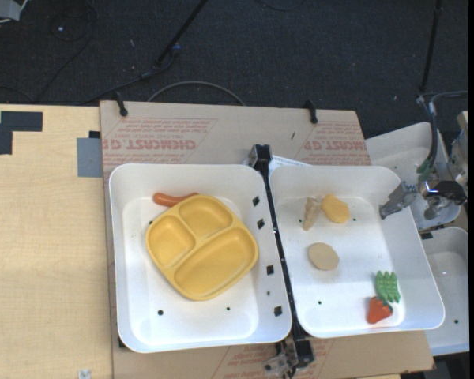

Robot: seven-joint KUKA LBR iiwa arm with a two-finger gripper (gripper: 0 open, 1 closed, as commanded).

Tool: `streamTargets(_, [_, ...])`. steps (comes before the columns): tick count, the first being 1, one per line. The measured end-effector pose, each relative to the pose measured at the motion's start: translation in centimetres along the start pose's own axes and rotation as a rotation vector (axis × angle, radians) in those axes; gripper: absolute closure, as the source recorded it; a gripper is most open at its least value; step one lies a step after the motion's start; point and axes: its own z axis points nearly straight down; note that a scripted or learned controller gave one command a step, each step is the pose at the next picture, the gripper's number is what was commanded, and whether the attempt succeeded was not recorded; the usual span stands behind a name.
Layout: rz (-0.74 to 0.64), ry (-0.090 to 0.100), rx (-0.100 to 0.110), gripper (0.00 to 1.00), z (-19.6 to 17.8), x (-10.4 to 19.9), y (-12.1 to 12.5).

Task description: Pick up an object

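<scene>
So the gripper (417, 194) sits over the right bin's (426, 279) outer rim, and honestly I can't tell if the jaws are apart or together. Nothing's visibly in them. Closest to the jaws, further into the bin, is a yellow chunk (336, 209) with a beige cone (310, 213) just beside it. A tan disc (323, 257) and a red-and-green veggie (383, 298) lie toward the bin's near side.

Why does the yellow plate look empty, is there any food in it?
Empty. The yellow plate lies right side up in the left bin, and all three sections show bare yellow.
</scene>
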Motion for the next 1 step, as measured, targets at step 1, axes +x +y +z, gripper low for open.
streamTargets(1, [-0.003, -0.003, -0.012, 0.0, -0.64, 0.04, 0.2])
